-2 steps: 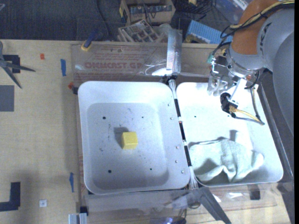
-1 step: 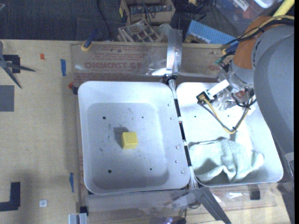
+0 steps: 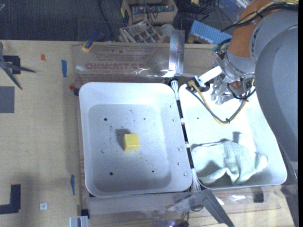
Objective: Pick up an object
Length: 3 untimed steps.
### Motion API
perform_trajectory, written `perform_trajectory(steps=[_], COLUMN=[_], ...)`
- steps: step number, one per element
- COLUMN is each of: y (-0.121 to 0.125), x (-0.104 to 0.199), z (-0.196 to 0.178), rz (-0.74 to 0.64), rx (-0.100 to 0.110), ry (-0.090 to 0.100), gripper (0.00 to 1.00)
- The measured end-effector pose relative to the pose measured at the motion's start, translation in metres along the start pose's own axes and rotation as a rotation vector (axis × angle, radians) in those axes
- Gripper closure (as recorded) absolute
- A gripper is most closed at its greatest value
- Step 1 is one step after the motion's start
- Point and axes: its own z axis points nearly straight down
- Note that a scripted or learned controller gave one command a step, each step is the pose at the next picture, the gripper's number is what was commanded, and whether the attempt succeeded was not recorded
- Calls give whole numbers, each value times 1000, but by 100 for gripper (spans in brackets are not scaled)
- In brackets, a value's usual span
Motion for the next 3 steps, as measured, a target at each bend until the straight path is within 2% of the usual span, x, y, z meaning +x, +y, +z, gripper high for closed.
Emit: perform_trajectory(steps=[1, 2, 3], y=[-70, -84, -91], x=[-1, -20, -44], z=[1, 1, 0], rz=[-402, -748, -1219], rx=[3, 2, 1], ry=[-2, -1, 1], gripper=[100, 100, 100])
